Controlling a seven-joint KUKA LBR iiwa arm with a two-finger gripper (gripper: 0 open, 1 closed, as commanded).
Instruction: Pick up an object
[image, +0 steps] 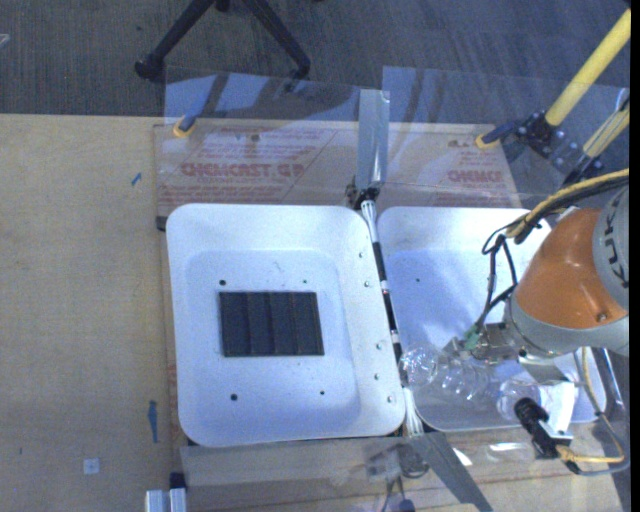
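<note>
One clear crumpled plastic object (440, 372), right bin (430, 240)

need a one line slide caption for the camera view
KUKA arm reaches from the right into the right bin over clear crumpled plastic; left bin holds a dark ribbed panel.

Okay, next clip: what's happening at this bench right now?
A grey KUKA arm with an orange band reaches in from the right over the right bin. Its end effector sits low near that bin's front, right by a crumpled clear plastic item. Whether anything is actually gripped cannot be told from here. The left bin holds a dark ribbed rectangular pad, lying flat and untouched near its middle.
</note>
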